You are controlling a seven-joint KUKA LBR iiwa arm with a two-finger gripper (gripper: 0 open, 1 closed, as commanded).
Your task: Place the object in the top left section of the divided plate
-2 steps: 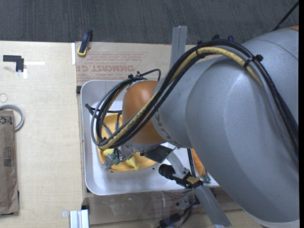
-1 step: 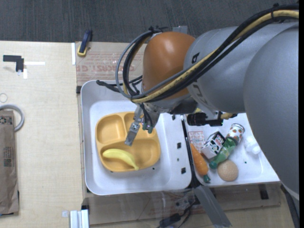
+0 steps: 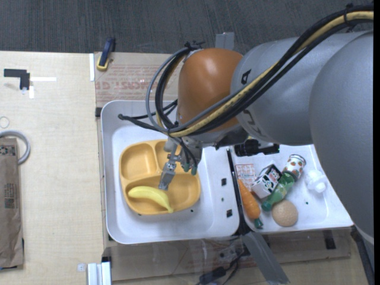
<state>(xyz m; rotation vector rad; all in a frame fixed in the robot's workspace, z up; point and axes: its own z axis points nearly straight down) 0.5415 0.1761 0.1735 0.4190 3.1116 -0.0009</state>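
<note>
A pale wooden bench (image 3: 47, 159) is seen left of the divided plate (image 3: 138, 159), which lies in the left white bin (image 3: 113, 177). A yellow banana (image 3: 149, 197), curved and smooth, rests in the plate's lower section. Just above it the gripper (image 3: 167, 177) is poised, its state impossible to tell

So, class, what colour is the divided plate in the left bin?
Yellow-orange; the plate shows best in the camera view.
</note>
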